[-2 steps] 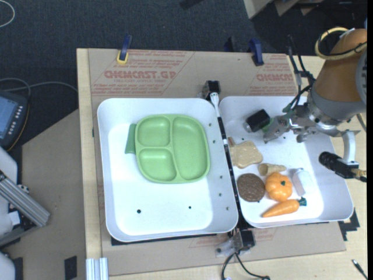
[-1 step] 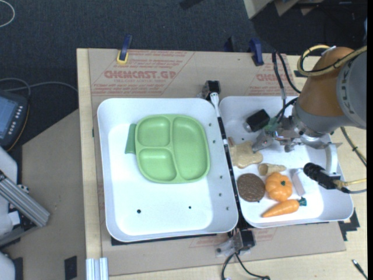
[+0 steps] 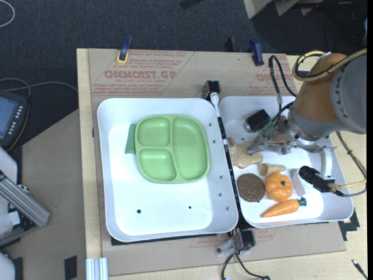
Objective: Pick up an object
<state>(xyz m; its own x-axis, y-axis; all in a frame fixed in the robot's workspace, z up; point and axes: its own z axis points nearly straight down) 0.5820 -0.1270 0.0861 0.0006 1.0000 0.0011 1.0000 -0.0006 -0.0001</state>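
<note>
As we look down on the bench from the fixed camera, the grey arm comes in from the right and its end effector sits low inside the right bin, near that bin's middle. We cannot tell from this angle whether it is open or closed, and we see nothing held in it. Just beside it, toward the bin's left wall, lies a pale bone-shaped biscuit. Nearer us in the same bin we have a round brown cookie, an orange pumpkin and a carrot below it. Over in the left bin lies a green divided plate.
</note>
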